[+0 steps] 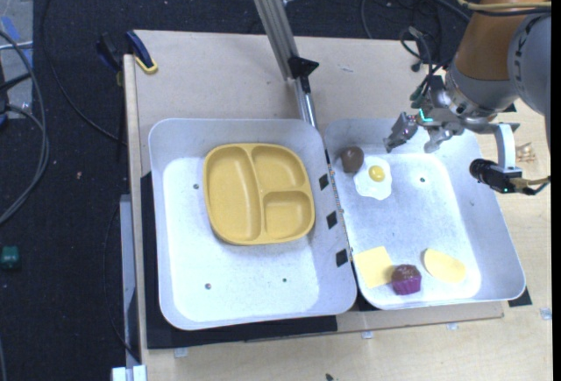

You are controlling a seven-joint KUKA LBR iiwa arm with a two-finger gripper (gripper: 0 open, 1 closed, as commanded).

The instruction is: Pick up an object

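No legible writing on any item; the arm (504,38) is cut off at the frame's right. The tool (419,132) hangs over the right bin (491,222)'s far rim, fingers spread wide, holding nothing; fried egg (374,179) and brown ball (351,159) lie just below it. Tan worktop (219,77), dark cabled floor; yellow tray (259,193) in the left bin (175,283).

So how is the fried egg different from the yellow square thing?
The fried egg is white with a round yellow middle; the yellow square is one plain yellow all over. The egg has a wavy, rounded edge, while the square has straight sides and corners. The egg lies at the far end of the right bin, near the brown ball; the square lies at the near end, touching the purple piece. Both lie flat.
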